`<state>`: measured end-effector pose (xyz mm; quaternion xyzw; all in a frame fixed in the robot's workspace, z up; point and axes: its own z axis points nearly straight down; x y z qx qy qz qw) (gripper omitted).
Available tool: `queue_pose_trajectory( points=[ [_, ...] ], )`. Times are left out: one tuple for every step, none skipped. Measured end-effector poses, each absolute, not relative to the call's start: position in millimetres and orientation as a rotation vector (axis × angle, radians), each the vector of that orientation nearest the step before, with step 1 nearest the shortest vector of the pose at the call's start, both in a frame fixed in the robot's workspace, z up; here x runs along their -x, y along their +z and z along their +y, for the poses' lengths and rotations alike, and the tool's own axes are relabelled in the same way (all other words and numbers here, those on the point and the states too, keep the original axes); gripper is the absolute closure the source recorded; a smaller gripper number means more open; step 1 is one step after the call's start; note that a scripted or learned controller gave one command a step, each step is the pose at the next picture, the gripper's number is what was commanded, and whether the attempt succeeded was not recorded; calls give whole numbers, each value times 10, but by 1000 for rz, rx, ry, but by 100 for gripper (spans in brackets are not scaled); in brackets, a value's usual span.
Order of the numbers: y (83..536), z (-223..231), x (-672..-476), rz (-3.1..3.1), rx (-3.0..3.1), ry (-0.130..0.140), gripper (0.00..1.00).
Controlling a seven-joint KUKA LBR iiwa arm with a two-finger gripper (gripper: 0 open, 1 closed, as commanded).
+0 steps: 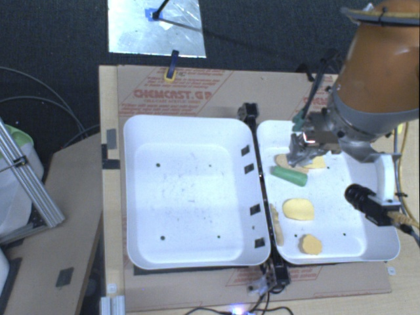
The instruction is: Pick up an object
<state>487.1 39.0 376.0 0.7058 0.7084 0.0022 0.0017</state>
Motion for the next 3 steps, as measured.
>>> queue_pose_trajectory(
  points=[
    [3905,1065,-5223,2231,-2209,10,100],
    [3490,1565,-5109,2233,-2213,-1,100],
    [4481,1281,-5025,2222,-2212,18,100]
  ],
)
